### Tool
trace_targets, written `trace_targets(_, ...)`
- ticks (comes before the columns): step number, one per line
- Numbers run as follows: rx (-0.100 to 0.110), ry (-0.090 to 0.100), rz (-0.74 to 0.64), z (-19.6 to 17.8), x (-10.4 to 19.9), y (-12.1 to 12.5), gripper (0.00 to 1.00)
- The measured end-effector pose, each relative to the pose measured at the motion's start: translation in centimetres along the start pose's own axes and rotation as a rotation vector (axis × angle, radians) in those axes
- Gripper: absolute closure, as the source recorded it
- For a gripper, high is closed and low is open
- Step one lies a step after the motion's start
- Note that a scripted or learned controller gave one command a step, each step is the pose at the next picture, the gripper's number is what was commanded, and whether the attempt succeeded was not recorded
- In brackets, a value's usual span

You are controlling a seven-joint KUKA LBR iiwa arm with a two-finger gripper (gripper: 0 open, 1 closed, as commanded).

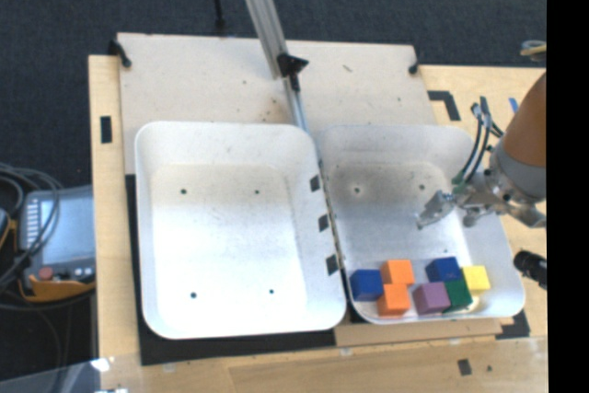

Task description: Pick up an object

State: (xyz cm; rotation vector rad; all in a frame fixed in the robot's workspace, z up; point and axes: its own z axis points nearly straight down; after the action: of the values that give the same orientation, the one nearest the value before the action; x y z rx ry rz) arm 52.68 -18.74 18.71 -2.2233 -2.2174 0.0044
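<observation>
Two white bins (pixel 235 143); seven blocks (pixel 419 286): two blue, two orange, one purple, one green, one yellow.

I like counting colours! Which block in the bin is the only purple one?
The purple block sits in the front row of the right bin, between an orange block and a green block. No other block there is purple.

No legible text; device screen (pixel 55 230) too blurred.
</observation>
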Motion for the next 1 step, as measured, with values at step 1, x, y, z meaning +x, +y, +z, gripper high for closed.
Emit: trace_targets(1,0.0,0.0,0.0,4.37,0.33,-0.38,0.0)
